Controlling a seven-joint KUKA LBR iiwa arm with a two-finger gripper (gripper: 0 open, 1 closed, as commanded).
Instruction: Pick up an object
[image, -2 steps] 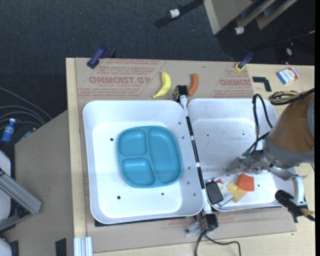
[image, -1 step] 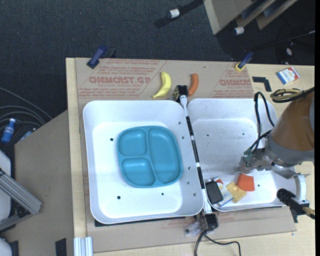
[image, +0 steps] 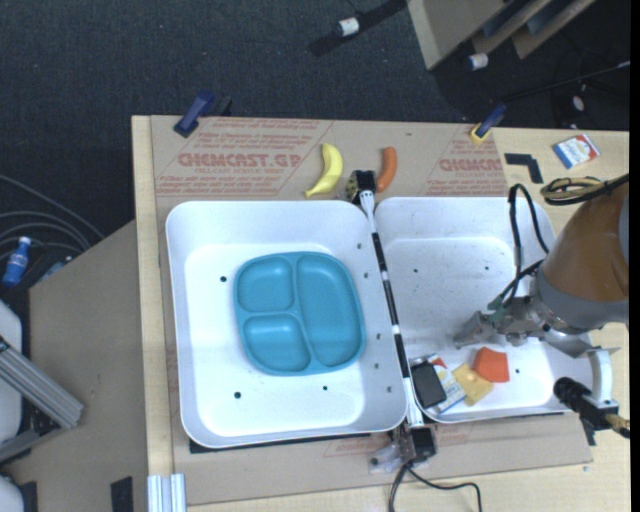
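Note:
In the right bin (image: 450, 260), several small objects lie near the front edge: an orange block (image: 491, 364), a yellow block (image: 472, 384) and a black rectangular object (image: 428, 383) resting on a white card. My gripper (image: 492, 328) hangs low in this bin, just above and behind the orange block. The grey arm with its orange band (image: 590, 270) comes in from the right. Nothing is visibly held.
A blue divided plate (image: 298, 311) lies in the middle of the left bin (image: 200, 250). A yellow banana (image: 325, 170) and an orange carrot-like toy (image: 386, 168) rest on the bench behind the bins. A black cable (image: 515, 225) loops over the right bin's far side.

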